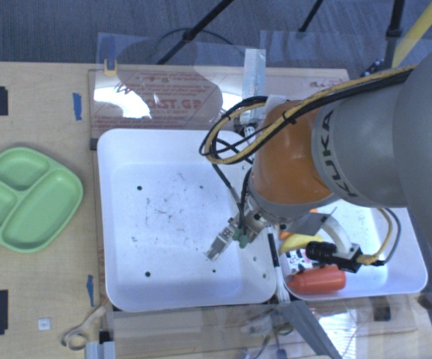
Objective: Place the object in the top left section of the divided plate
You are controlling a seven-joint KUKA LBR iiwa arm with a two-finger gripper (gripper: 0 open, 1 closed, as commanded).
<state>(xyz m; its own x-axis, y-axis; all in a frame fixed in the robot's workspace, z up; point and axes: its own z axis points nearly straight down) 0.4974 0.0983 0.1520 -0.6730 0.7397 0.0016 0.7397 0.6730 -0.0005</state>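
The gripper (227,239), whose state I cannot tell, hangs over the left bin (126,155), with the orange object (317,280) to its right and the green divided plate (25,198) far left.

Not much to read here tbh. The arm (365,133) has "KUKA" in dark letters running sideways up its grey casing, just right of the orange band (only the "KUK" part is properly clear, the rest curves away). The clear plastic sheet (163,96) behind the left bin has red printing on it, something like "AST" or "GR", but glare washes it out and I can't make out an actual word.
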